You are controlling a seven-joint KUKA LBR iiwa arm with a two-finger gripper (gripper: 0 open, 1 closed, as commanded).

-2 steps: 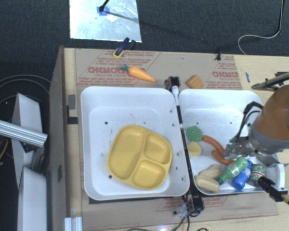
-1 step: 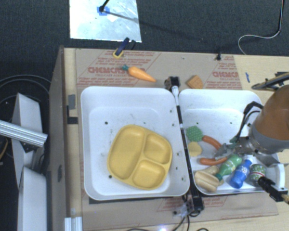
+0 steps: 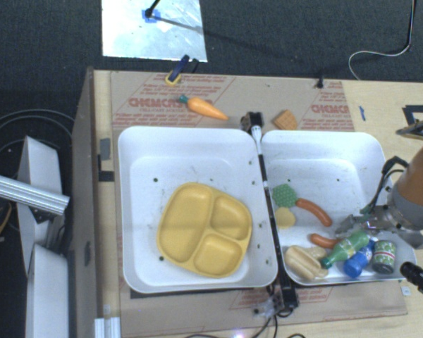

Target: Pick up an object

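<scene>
The bench [image 3: 268, 94] carries two shallow white bins side by side. The left bin [image 3: 137, 160] holds one thing, a yellow divided plate [image 3: 205, 229] with three compartments, lying flat toward the bin's near edge. The right bin [image 3: 324, 150] holds the pickable items, all gathered in its near half while its far half lies bare.

Against the divider sit a green leafy toy [image 3: 284, 194] and, just beside it toward the near edge, a pale yellow piece [image 3: 285, 218]. An orange sausage [image 3: 315, 211] lies aslant near the bin's middle, and a second, shorter orange one [image 3: 322, 241] lies nearer the front. In the near left corner of that bin rests a hot dog bun [image 3: 304, 263]. A green bottle [image 3: 347, 249] lies tilted across the pile, touching the bun's end; a blue item [image 3: 355, 265] sits just beside it, and a small green can [image 3: 383, 256] stands near the bin's near right corner.

The arm comes in over the right rim, and the gripper [image 3: 363, 222] hangs low over the cluster just above the green bottle. I cannot tell how it is set, and nothing is seen held in it.

Outside the bins, along the bench's far edge, lie one toy carrot [image 3: 203, 107], a yellow and blue clip [image 3: 178, 72], a small tan cracker-like piece [image 3: 285, 120] and a dark fitting [image 3: 253, 122] at the head of the divider.
</scene>
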